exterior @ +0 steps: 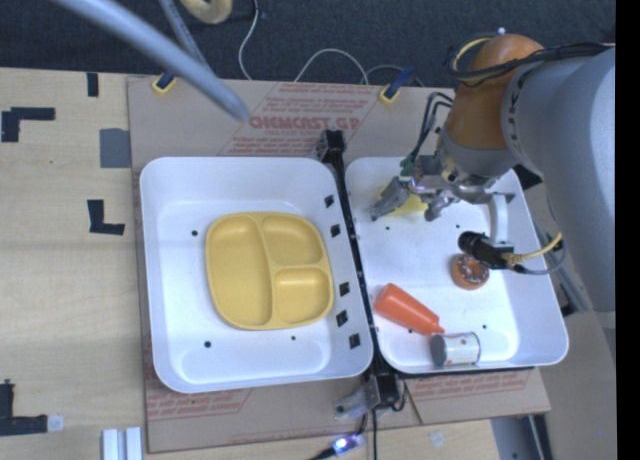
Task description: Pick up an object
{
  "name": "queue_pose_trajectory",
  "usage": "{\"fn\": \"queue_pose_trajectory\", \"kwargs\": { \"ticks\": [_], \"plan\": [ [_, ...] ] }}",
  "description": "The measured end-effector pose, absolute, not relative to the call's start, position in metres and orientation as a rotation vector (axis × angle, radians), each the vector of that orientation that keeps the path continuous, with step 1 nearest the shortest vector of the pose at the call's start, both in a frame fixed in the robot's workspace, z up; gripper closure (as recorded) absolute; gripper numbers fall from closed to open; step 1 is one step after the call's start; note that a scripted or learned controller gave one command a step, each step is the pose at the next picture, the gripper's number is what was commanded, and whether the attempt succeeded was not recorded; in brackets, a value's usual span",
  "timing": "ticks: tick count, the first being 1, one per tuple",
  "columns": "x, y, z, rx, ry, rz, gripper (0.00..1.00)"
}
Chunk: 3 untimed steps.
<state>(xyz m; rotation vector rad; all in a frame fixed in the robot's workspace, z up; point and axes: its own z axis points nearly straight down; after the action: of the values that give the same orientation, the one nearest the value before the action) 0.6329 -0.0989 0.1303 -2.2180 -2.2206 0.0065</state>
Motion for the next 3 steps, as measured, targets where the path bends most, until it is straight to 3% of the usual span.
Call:
{"fn": "queue_pose_trajectory", "kwargs": {
  "ticks": [1, 2, 3],
  "plan": [
    [0.632, -0.098, 0.082, -2.219, -2.223, 0.004, 0.0],
    [0.633, -0.098, 0.095, -2.219, -2.225, 0.002, 1.0],
    [0.63, -0.098, 0.156, -2.22, -2.223, -0.001, 1.0]
  ]
}}
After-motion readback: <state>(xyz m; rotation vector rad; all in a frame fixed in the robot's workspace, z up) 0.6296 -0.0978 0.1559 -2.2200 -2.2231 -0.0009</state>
